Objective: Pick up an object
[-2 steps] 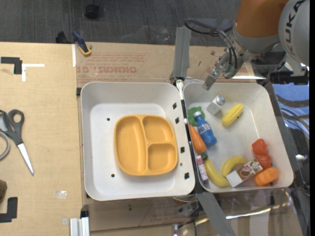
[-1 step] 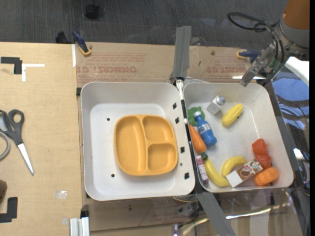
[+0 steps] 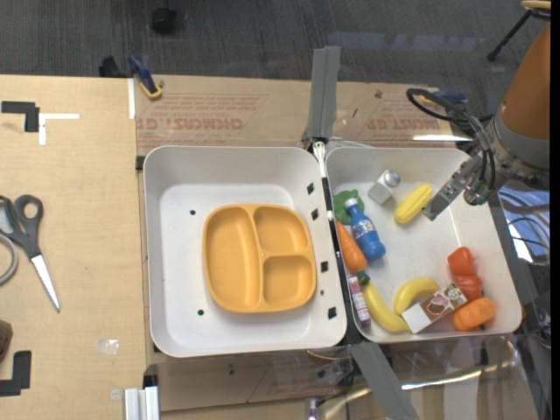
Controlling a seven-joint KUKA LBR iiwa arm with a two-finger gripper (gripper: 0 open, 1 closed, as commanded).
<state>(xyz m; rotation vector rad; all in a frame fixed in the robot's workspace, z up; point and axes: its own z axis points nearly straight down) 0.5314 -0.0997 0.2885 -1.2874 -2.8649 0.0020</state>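
Now the pincer (image 3: 444, 197) hangs at the upper right of the frame, over the right bin (image 3: 490, 226), its dark fingers pointing down and left toward a small yellow banana (image 3: 412, 205) just beside them. Nothing sits between the fingers, and whether they are spread or closed I cannot tell. Left of that banana lies a small grey block (image 3: 383, 188). Along the bin's left wall lie a green thing (image 3: 345, 203), a blue bottle (image 3: 362, 230) and an orange carrot (image 3: 351, 249). Toward the lower right of the frame lie two more bananas (image 3: 383, 309), a small brown-and-white box (image 3: 435, 308), a red pepper (image 3: 464, 268) and an orange fruit (image 3: 473, 313). The left bin (image 3: 166, 261) holds a yellow divided plate (image 3: 260, 257). Scissors (image 3: 33, 243) lie on the table (image 3: 70, 322) at far left.
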